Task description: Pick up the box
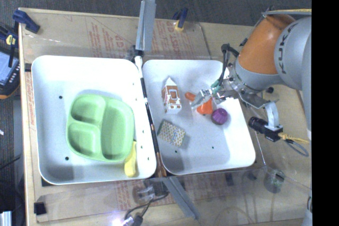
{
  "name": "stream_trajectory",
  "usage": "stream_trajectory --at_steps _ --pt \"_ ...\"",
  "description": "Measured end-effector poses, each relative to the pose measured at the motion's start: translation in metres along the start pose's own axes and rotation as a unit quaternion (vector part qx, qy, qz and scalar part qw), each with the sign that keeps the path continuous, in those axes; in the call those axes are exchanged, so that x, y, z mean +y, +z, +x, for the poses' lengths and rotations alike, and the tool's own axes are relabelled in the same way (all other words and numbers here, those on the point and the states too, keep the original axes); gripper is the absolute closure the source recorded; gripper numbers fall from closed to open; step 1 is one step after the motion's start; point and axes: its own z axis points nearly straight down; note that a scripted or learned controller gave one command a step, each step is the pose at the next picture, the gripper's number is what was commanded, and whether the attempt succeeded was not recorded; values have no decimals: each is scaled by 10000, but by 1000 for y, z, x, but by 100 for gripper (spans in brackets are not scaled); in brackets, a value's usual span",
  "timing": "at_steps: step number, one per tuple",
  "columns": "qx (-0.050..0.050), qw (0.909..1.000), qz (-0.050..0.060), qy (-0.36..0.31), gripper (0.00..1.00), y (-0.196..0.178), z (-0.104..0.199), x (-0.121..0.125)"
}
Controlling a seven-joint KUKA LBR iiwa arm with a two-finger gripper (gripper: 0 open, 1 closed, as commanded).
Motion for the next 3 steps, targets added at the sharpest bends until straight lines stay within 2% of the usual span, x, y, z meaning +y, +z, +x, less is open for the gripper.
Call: stream_trajectory --at_steps 1,2,3 --pt "20 9856 19 -1693 0 36 65 -71" --pt "-91 9918 -32 -1274 0 86 91 0" --pt "-48 9914 -7 -1307 100 77 95 0"
